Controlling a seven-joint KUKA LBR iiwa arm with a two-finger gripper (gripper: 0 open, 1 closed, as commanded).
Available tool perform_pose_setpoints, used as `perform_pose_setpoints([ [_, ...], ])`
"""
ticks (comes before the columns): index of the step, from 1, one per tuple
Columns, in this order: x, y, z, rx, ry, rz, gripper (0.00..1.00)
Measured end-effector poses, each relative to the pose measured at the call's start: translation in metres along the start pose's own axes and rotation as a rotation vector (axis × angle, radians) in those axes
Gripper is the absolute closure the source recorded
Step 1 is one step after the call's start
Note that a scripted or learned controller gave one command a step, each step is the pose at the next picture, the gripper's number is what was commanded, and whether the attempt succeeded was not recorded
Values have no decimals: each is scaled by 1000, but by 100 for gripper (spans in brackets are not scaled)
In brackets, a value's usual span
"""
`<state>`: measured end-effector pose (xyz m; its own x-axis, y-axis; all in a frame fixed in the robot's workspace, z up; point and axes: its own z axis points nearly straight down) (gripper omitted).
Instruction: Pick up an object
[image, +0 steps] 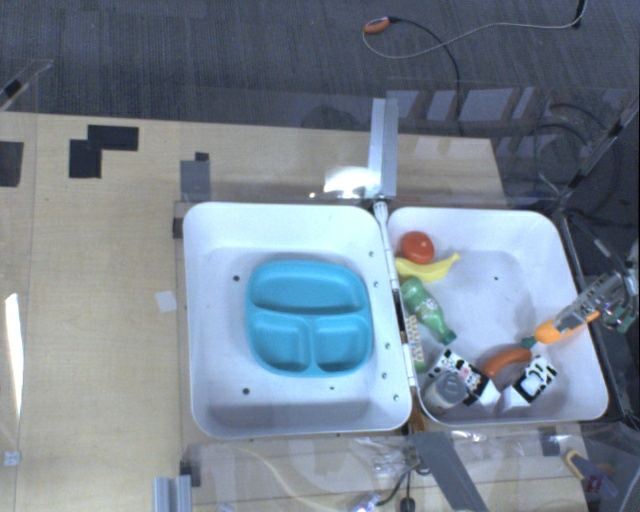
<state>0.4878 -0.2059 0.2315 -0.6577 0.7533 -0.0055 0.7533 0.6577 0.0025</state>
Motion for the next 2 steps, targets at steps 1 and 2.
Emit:
perform_pose_setpoints([
  [1, 62, 54, -7, 2, 3, 173, 100],
  [2, 34, 29, -26, 0, 1, -10, 100],
])
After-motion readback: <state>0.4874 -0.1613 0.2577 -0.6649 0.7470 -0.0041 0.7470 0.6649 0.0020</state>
